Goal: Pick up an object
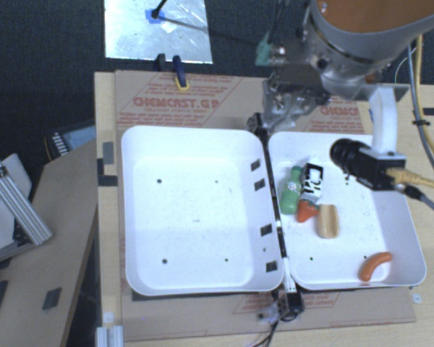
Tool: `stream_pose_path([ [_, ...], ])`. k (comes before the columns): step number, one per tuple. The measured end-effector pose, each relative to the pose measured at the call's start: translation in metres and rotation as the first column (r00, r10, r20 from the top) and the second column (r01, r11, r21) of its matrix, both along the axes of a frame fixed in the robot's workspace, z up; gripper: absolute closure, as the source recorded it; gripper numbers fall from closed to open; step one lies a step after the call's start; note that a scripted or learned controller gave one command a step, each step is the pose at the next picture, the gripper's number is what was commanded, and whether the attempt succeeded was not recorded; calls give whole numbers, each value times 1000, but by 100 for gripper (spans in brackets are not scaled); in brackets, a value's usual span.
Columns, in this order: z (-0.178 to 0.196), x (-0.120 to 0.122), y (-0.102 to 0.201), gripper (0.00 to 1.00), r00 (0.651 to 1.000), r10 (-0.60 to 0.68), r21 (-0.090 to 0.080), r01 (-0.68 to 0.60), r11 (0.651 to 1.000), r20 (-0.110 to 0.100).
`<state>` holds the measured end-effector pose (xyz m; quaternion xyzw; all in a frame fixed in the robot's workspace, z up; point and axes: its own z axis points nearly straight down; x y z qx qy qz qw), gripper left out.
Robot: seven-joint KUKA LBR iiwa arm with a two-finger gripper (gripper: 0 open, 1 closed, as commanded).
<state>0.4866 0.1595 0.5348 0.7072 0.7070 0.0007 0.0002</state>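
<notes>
One orange sausage point(375, 266), long axis slanting up-right.

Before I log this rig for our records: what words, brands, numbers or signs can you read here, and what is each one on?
"CHEMCAST GP", red print on the brown sheet behind the left bin.
More red print on the same sheet right of the gripper, partly hidden, unreadable.
Black-and-white item in the right bin: markings too blurred to read.

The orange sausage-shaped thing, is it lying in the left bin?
No, the orange sausage-shaped thing lies in the right bin, near its front right corner, apart from the cluster of objects by the divider.
</notes>
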Motion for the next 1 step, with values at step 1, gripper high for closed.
stream_pose_path([
  [1, 0, 0, 0, 100, 1000, 3, 0, -3, 1000, 0],
])
